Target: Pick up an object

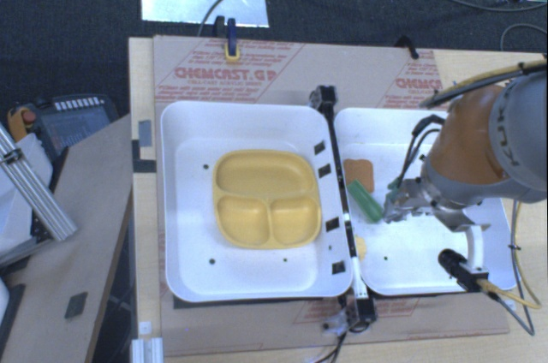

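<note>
Gripper (396, 205) hung low in the right bin (419, 271), its tip just beside the green block's (365, 202) right end. Whether they touched, and how its jaws stood, could not be told. An orange-brown piece (360, 174) lay just behind the block.

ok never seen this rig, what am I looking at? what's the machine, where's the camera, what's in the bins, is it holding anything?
One fixed camera looks down at a slant on a bench with two white bins. The grey and orange thing entering from the right is a robot arm; its pincer is down in the right bin. Its job is to pick up an object. The left bin holds a yellow tray with compartments. The right bin holds a green block beside the pincer, an orange-brown piece just behind that, and a small yellow bit by the divider. Whether the pincer grips anything can't be told from this angle.
</note>
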Robot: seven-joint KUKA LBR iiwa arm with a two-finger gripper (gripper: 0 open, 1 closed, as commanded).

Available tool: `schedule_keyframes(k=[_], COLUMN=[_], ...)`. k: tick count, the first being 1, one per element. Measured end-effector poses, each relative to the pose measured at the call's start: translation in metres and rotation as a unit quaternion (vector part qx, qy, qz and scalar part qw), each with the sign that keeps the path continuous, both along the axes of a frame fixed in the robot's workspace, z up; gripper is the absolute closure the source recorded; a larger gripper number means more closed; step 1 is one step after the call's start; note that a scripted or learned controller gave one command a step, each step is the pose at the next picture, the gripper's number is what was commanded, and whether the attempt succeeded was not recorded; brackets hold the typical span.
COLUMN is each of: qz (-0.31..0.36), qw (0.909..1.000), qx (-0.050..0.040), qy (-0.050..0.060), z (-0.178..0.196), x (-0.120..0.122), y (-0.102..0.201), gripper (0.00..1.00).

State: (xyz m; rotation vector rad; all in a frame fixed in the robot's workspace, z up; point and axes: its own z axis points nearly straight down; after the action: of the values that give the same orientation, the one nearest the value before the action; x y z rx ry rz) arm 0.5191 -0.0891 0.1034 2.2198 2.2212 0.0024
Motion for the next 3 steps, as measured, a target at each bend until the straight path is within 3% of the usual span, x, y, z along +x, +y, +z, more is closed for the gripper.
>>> schedule_keyframes(k=[3], qz=[0.002], qw=[1.0], qx=[-0.0008], qy=[-0.003], z=[0.166], x=[0.003], y=[-0.009], gripper=[1.0])
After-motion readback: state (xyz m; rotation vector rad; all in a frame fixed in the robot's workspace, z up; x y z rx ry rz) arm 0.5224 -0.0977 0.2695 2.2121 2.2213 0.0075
